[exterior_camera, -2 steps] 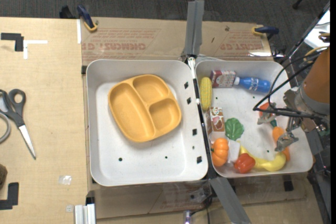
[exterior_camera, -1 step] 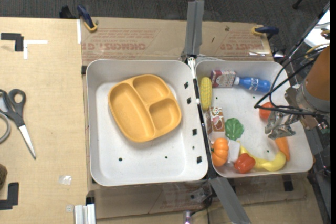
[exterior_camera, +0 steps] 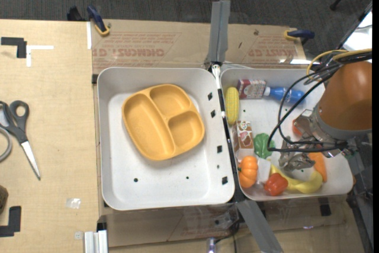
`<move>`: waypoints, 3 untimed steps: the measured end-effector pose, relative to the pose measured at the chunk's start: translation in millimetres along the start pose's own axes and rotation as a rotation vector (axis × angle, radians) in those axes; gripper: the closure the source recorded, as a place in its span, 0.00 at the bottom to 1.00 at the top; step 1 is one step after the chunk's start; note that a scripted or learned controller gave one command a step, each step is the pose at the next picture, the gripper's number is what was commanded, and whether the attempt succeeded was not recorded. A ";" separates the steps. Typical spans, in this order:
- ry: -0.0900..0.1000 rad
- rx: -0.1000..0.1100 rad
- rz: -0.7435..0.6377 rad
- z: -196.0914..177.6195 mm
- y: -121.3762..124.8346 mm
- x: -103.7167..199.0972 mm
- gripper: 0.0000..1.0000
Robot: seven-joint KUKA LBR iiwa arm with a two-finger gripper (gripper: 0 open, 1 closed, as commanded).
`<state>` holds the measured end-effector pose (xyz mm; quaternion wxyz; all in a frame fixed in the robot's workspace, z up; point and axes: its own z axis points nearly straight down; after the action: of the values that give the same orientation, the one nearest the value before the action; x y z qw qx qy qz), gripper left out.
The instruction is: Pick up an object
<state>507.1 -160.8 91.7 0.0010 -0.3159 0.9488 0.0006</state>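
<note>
White plastic forms two shallow bins side by side on a pale wooden bench, with brown cardboard under them; the left bin holds a yellow divided plate with three compartments, lying toward that bin's far edge and near its right wall; the right bin holds a jumble of toy food; along its left wall lie a yellow corn cob toward the far corner, a small brown packet below it, a green leafy piece just beside the packet, and an orange pumpkin near the front left corner; along the front edge sit a red pepper and a yellow banana, touching each other; against the far wall lie a red and white carton and a blue and white bottle, end to end; a grey arm with an orange band reaches in over the right side of this bin, black cables looping around it; its gripper hangs low over the front half of the bin, just above the banana and pepper; whether the claw is wide, narrow or holding something cannot be told from this view; a pair of scissors lies near the bench's left edge.
</note>
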 end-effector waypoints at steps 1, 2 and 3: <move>0.000 0.000 0.000 0.0 -0.1 0.1 0.00; -0.002 0.001 -0.060 -0.2 4.2 -62.2 0.00; -0.002 0.005 0.054 -1.3 34.4 -51.5 0.00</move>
<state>527.7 -102.4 93.1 0.0025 -0.2904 0.9569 -0.0013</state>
